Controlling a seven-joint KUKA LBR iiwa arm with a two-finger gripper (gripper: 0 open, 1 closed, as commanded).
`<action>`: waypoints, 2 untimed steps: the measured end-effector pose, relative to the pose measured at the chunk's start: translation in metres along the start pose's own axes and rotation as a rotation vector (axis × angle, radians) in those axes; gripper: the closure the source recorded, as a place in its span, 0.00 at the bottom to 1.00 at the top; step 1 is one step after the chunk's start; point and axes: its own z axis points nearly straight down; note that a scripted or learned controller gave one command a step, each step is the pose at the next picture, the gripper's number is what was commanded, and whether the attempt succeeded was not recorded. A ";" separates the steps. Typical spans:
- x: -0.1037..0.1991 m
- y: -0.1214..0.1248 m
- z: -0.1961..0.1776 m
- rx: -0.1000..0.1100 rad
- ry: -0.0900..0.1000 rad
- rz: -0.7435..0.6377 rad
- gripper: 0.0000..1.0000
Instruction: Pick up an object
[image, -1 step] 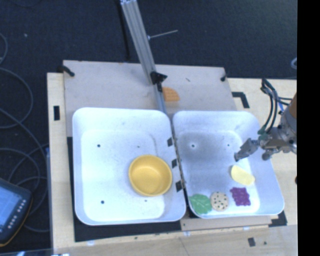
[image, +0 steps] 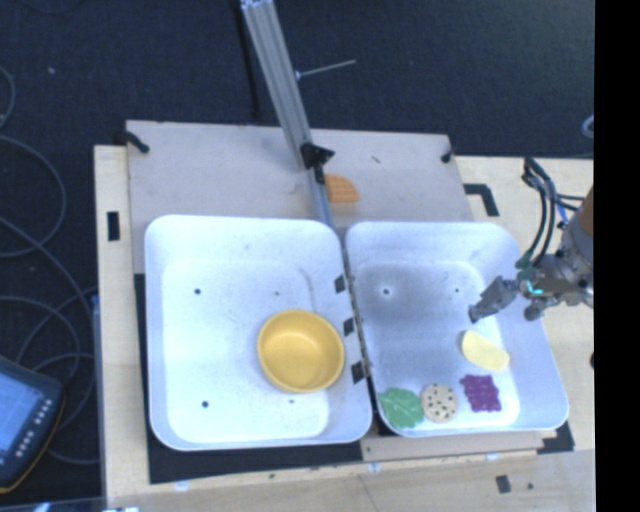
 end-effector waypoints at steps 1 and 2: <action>-0.005 -0.005 0.044 0.005 -0.001 0.001 0.00; -0.002 -0.002 0.106 0.008 0.001 0.002 0.00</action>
